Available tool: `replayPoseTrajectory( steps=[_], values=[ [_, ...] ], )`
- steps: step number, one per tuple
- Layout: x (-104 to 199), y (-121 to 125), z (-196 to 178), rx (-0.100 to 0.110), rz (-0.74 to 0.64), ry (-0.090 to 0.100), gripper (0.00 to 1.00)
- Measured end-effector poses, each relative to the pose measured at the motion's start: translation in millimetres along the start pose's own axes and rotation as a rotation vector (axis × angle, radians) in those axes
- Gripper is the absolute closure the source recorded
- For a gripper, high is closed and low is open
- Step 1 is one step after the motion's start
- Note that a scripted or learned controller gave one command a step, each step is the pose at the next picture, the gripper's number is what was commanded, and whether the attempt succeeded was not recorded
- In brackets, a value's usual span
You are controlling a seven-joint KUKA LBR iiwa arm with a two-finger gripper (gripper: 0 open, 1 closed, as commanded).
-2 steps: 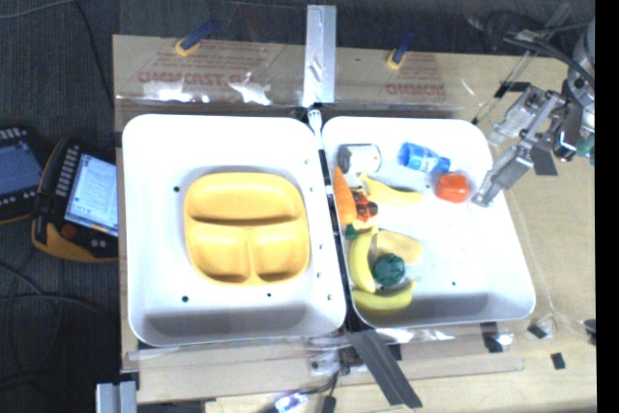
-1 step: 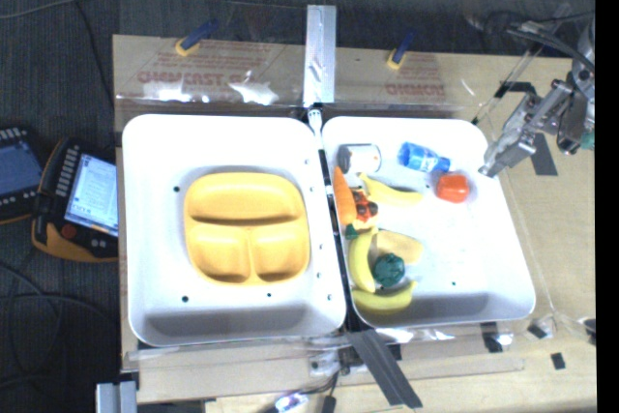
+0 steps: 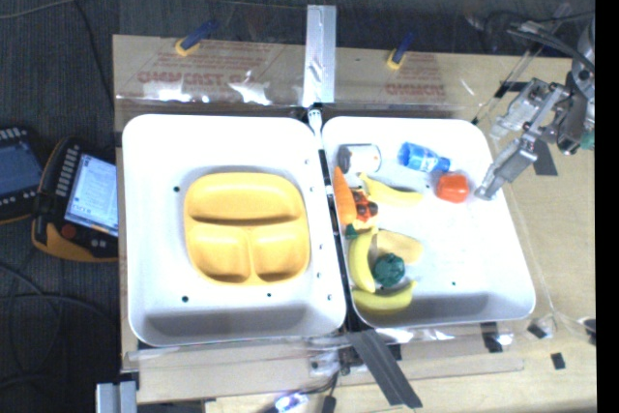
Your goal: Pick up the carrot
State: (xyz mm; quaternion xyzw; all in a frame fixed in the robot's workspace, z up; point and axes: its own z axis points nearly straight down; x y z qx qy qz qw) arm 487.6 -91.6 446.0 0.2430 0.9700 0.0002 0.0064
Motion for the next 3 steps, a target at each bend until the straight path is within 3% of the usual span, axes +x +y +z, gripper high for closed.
replayPoseTrajectory(
  steps=[1, 2, 3],
  values=[
    [-1, 2, -10, -0.002, -0.002, -0.005, 1.0],
    [-1, 2, -10, -0.002, -0.002, -0.005, 0.0],
    [-3, 3, -21, -0.004, -0.004, -0.01, 1.0]
  ],
)
